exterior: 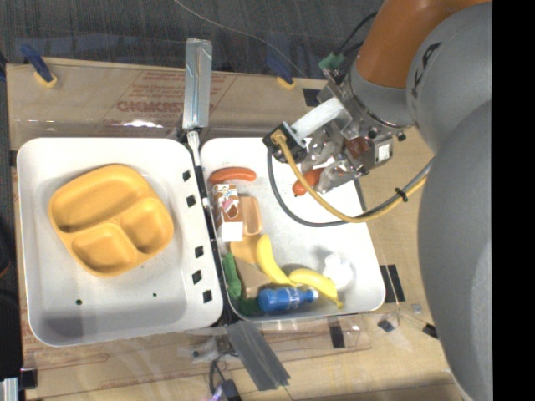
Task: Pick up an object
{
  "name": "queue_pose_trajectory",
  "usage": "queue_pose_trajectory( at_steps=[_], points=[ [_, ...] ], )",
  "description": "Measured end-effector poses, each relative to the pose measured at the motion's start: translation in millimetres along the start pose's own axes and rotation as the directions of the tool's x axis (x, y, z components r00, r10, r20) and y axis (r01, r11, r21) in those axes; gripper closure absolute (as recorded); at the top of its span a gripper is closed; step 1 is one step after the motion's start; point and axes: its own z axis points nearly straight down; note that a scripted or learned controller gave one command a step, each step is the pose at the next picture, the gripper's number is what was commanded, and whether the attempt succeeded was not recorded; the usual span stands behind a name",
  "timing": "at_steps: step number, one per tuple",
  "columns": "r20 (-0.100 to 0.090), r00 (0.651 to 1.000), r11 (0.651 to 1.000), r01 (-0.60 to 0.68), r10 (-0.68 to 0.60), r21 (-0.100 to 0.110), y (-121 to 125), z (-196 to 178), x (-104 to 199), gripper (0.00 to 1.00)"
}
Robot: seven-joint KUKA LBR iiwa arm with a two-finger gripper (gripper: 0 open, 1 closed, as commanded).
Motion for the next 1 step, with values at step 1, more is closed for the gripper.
queue_pose_trajectory(
  at_steps=[1],
  points=[
    [0.006,0.985,0.985,0.170,-0.170,0.005,-15.6,21.2,10.3,1.00]
  ],
)
